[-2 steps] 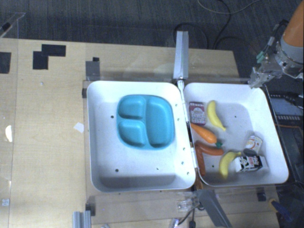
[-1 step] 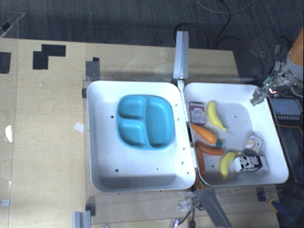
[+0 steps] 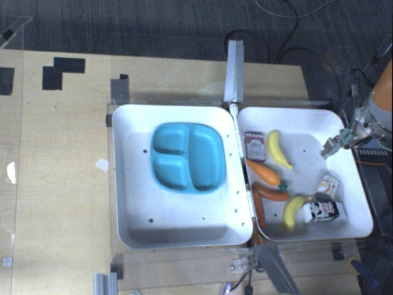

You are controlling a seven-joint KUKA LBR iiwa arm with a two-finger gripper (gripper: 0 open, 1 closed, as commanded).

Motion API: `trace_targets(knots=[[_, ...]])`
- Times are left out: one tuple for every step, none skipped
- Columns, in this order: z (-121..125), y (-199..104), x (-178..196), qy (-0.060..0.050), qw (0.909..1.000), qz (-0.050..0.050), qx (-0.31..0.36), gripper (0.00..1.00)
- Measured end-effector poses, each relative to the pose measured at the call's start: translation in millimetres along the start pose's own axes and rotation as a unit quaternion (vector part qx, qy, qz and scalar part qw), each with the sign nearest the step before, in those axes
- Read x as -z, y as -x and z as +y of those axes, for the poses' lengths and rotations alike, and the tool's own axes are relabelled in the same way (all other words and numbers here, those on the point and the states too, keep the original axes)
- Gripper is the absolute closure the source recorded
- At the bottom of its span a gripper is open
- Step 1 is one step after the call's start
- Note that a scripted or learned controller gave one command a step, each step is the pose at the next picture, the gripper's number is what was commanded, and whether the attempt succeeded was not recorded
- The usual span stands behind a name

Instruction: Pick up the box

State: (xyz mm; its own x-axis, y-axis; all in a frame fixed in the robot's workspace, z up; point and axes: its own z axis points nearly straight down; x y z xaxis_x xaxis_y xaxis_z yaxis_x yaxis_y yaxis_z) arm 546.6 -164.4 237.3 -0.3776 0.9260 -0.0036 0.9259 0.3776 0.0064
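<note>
box [image 3: 255, 146]: stands by right bin's left wall, long side up-down
gripper [image 3: 334, 144]: far right of box, can't tell if fingers apart

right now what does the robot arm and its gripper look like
At the camera view's right edge, the arm shows an orange band above a grey wrist section. Below that, the gripper is a small assembly of pale grey metal parts with a spot of teal near its middle, tapering to a narrow tip. Thin dark cables run along the wrist.
</note>
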Motion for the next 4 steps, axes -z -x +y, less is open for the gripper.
trace_targets(knots=[[59.1, -53.0, -72.3, -0.001, 0.9998, 0.001, -0.019, 1.00], [80.7, -17.9, 80.8, 0.001, 1.0000, -0.001, 0.001, 1.00], [133.1, 3.4, 130.3, 0.001, 0.9994, -0.001, 0.034, 1.00], [138.9, -11.3, 155.7, 0.001, 0.9990, 0.000, 0.044, 1.00]])
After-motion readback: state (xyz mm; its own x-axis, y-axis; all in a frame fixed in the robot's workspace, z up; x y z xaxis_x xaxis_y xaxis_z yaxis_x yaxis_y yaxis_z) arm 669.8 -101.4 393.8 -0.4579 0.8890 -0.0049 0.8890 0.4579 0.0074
